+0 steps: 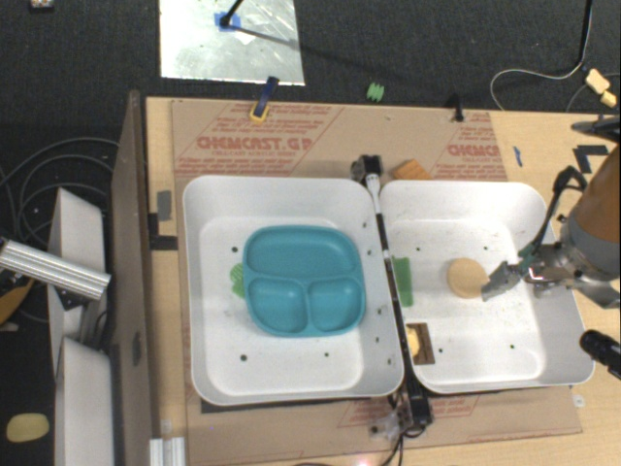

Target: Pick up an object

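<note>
Tool (505,282) first: mine sits low in the right white plastic bin (514,357), reaching in from the right on the end of my grey arm (592,250), and its dark tip lies just beside the right edge of the small round tan object (467,278), seemingly touching it. Whether the tool is wide or narrow I cannot tell; the tip is a dark blur at this angle, and nothing shows held in it. Nearest the front edge of the brown cardboard-covered surface (291,129), a small yellowish-brown block (418,343) rests against the divide between the two bins, at the right bin's lower left. Further back along that same divide a flat green piece (402,280) lies at the right bin's left wall, near the tan object but apart from it. Across the divide, the left white plastic bin (213,357) holds a teal three-compartment plastic tray (304,280), sitting flat near its middle, with a small green scrap (237,279) poking out from under the tray's left edge. Beyond the bins, an orange wedge-shaped piece (410,171) lies on the surface just behind the right bin's back left corner.
</note>
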`<state>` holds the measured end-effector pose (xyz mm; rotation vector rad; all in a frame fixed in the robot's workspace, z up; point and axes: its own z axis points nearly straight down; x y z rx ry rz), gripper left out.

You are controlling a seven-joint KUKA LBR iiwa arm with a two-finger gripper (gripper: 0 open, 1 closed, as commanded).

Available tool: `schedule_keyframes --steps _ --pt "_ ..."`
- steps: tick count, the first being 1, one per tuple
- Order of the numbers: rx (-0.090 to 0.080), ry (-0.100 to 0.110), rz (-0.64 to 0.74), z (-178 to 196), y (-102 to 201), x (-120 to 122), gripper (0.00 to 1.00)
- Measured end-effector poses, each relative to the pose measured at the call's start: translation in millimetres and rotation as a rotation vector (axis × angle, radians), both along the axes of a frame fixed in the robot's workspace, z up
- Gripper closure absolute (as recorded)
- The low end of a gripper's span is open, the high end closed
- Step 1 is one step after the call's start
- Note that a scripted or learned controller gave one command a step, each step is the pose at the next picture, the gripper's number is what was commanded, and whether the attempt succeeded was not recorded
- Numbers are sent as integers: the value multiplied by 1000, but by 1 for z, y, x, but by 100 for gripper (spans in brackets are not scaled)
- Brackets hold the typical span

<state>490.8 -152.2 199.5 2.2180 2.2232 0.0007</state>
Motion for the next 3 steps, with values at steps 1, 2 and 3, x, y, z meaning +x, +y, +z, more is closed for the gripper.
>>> schedule_keyframes --steps 1,2,3 --pt "0 -4 4 -119 21 27 0" --pt "-3 -8 3 -114 -13 96 0" --pt "0 -4 3 -104 -12 93 100"
